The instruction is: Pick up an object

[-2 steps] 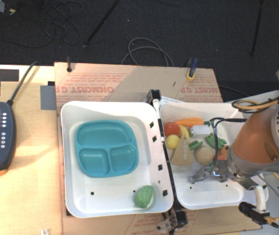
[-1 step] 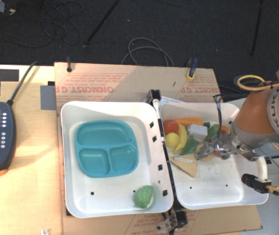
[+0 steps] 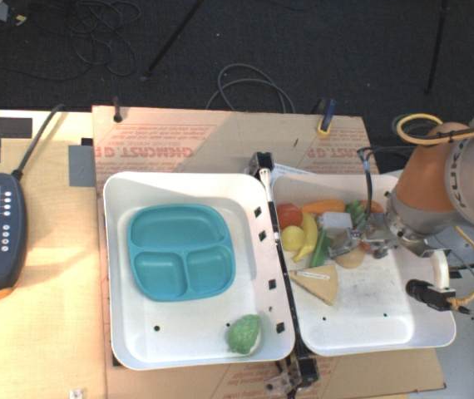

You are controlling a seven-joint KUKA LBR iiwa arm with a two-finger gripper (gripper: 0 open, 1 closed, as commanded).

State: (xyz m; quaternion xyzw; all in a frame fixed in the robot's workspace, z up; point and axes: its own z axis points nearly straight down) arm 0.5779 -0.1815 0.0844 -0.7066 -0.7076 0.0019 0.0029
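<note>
1. The arm point(image 3: 436, 185) is reaching in from the right, its orange band sitting above the right bin point(image 3: 370, 322).
2. The gripper point(image 3: 355, 241) is hanging low over the upper middle of that bin, among a cluster of toy foods; whether it is released or clenched cannot be told, as clutter is blurring that spot.
3. Lying beside it are a red tomato point(image 3: 290, 215), a yellow piece point(image 3: 297, 238), a green vegetable point(image 3: 319, 248) and an orange carrot point(image 3: 327, 207) along the back wall.
4. A cheese wedge point(image 3: 318, 283) is resting nearer the front, just apart from the cluster.
5. The left bin point(image 3: 137, 339) is holding 1 teal divided plate point(image 3: 181, 250) with 3 compartments, and a green leafy lump point(image 3: 244, 334) is sitting in its front right corner.
</note>
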